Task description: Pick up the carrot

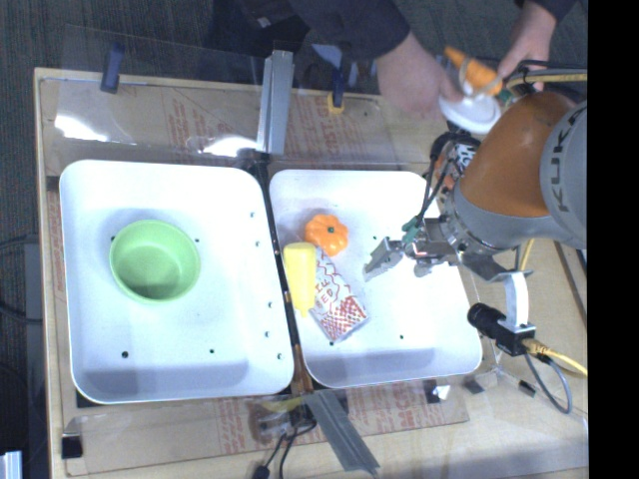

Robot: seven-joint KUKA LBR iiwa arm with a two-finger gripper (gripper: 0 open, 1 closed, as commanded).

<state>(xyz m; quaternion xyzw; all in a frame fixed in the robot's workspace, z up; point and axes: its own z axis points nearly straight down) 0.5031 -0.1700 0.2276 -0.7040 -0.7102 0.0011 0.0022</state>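
Your gripper (384, 258) hangs over the right bin (439, 362), fingers spread and holding nothing. The carrot (473, 69) sits well apart — in a person's hand (519, 53) (past the desk's far edge).

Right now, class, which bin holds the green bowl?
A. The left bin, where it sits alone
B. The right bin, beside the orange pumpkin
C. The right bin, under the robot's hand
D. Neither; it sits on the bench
A: the green bowl sits by itself in the left bin, while the pumpkin and the hand are over the right bin.
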